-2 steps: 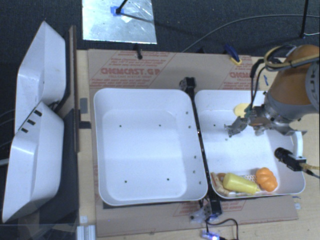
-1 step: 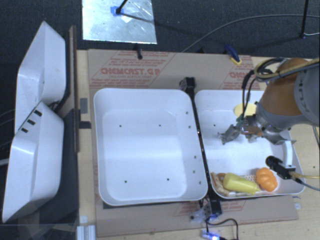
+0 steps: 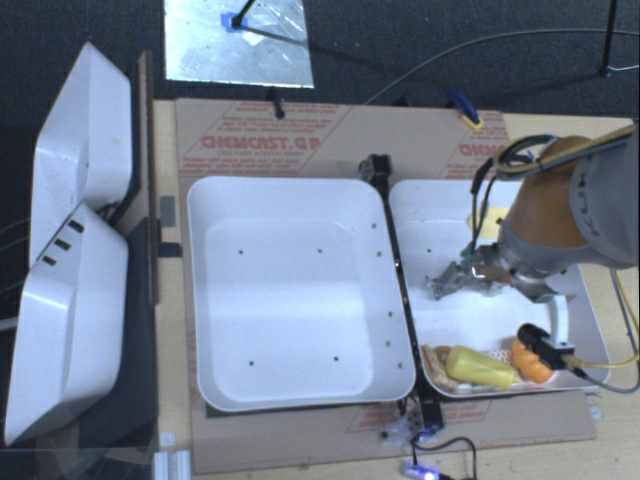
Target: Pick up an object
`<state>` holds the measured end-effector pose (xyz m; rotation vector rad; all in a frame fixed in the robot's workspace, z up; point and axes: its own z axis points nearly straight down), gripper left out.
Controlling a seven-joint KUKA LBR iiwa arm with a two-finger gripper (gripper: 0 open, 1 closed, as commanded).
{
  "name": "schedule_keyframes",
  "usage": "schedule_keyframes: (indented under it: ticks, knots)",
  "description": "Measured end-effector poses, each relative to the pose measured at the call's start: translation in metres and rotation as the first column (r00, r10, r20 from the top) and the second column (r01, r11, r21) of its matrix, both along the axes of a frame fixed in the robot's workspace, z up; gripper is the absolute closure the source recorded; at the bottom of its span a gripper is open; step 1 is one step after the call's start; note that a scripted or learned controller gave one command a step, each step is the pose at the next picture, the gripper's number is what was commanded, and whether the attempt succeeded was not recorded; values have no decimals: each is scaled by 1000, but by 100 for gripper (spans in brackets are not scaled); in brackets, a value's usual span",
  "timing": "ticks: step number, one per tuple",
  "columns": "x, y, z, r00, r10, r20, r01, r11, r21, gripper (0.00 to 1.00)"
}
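We judge the pick to be barely begun: nothing is lifted, and every candidate object lies on the floor of the right bin (image 3: 432,230). The arm (image 3: 560,213) reaches in over that bin, and its gripper (image 3: 447,282) hangs low over the bare white middle of the bin, pointing toward the divider between the two bins. From this slanted overhead angle we cannot tell whether the claw is open or closed, and we make out no object in it. The things worth picking are bunched along the near edge of the right bin. A yellow object (image 3: 480,366) lies on its side, an orange object (image 3: 532,365) sits just beside it toward the right, and a small pale item with reddish marks (image 3: 436,356) is tucked into the near left corner, too small for us to name. The gripper stands apart from all three, farther back in the bin than they are. The left bin (image 3: 290,298) shows only its white floor. What is left, as we read it, is nearly the whole job: bring the gripper over one of these objects, descend, close on it, and raise it clear of the bin.
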<state>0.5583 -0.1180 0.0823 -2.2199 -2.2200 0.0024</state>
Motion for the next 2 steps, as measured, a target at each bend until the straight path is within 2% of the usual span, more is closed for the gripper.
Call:
schedule_keyframes:
  ticks: [1,2]
  knots:
    - [1,0,12,1000,-1,4,1,1000,-1,100]
    - [-4,-5,71,1000,-1,8,1,1000,-1,100]
